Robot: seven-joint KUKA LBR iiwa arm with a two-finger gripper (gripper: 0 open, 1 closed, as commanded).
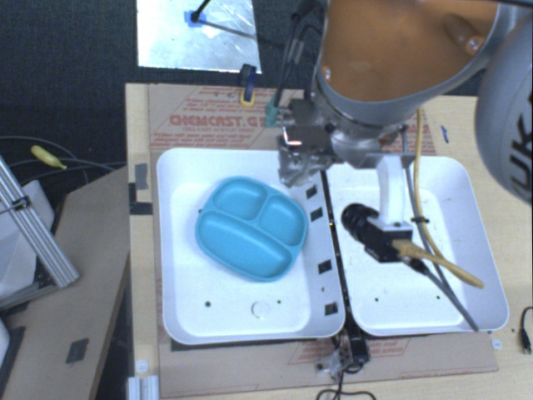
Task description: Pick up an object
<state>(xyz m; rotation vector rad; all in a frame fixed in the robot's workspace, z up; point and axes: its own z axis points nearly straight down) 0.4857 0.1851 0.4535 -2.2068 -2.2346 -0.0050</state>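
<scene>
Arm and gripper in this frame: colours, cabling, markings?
Grey arm with a broad orange band above the wrist; dark lettering, cut off by the frame edge, on the grey shell. The gripper is blocky bare silver metal. Thin black cables run down to it.

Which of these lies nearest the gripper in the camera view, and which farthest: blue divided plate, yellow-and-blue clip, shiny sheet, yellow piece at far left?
1. Blue divided plate, in the left bin, just below-left of the gripper.
2. Yellow-and-blue clip, at the cardboard sheet's far edge.
3. Shiny sheet, top left, beyond the clip.
4. Yellow piece, far left, off the cardboard.
</scene>
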